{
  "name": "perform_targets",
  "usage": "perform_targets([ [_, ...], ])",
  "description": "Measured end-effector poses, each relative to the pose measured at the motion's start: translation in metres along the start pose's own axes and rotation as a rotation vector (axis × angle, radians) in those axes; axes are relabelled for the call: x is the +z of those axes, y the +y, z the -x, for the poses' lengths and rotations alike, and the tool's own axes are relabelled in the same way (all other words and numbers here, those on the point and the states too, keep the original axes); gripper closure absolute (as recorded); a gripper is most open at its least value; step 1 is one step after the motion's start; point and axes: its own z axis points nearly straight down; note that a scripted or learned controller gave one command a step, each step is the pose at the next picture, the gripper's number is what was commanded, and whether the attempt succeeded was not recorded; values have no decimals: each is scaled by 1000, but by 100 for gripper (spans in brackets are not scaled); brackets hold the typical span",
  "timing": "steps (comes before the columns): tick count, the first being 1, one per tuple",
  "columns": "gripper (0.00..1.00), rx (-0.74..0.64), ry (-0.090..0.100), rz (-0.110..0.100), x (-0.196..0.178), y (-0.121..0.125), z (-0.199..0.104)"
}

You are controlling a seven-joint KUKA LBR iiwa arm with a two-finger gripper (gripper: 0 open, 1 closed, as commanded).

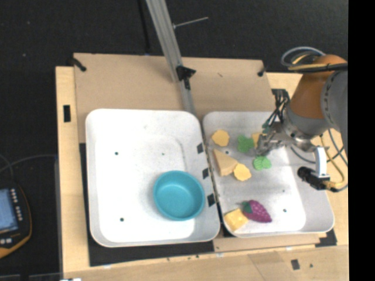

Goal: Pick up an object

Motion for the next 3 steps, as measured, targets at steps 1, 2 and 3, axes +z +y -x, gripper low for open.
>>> perform_targets([
  [1,100,-9,1,-1,-60,7,-6],
  [2,100,-9,2,-4,-107,9,-14],
  [3,100,-11,2,-5,-123,10,-13],
])
